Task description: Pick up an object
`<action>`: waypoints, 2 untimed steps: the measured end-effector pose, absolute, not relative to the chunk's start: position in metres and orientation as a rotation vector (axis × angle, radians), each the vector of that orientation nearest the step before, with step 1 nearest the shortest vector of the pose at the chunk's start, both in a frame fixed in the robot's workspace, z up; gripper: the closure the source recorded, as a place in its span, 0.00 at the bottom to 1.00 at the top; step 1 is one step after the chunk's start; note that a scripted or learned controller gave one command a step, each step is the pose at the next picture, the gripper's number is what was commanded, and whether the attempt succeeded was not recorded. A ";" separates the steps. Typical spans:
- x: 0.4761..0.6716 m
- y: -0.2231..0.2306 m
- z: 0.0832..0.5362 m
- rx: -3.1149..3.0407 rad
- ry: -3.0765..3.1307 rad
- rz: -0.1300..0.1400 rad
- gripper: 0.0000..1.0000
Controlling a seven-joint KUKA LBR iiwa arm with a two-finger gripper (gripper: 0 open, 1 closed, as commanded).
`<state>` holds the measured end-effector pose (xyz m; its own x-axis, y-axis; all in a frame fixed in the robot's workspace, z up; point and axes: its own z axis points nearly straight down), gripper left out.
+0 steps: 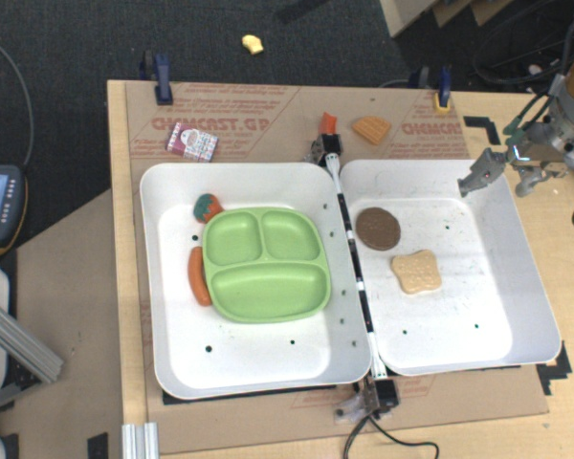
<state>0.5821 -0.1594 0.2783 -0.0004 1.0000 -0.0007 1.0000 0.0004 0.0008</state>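
In the right bin (517, 285) lie a round brown cookie (377, 229) and a tan square cracker (417, 273) just below it. My gripper (504, 178) hovers over that bin's upper right corner, well to the right of the cookie. It is open, with nothing between its fingers (478, 174). The left bin (167, 208) holds a green divided plate (265, 262), an orange sausage-shaped piece (199, 275) against the plate's left side, and a small teal and orange item (207, 207) at its upper left.
On the bench behind the bins lie a tan cracker (371, 129), a small orange piece (327, 122) and a pink and white packet (192, 141). Blue clamps (161, 76) grip the board's back edge. A yellow scrap (253, 43) lies on the dark floor.
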 end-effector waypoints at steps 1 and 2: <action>0.521 -0.143 0.177 2.232 2.229 -0.011 0.00; 0.557 -0.157 0.085 2.224 2.222 -0.001 0.00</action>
<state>0.5569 -0.1573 0.0853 0.0012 1.0000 0.0009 1.0000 -0.0012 -0.0022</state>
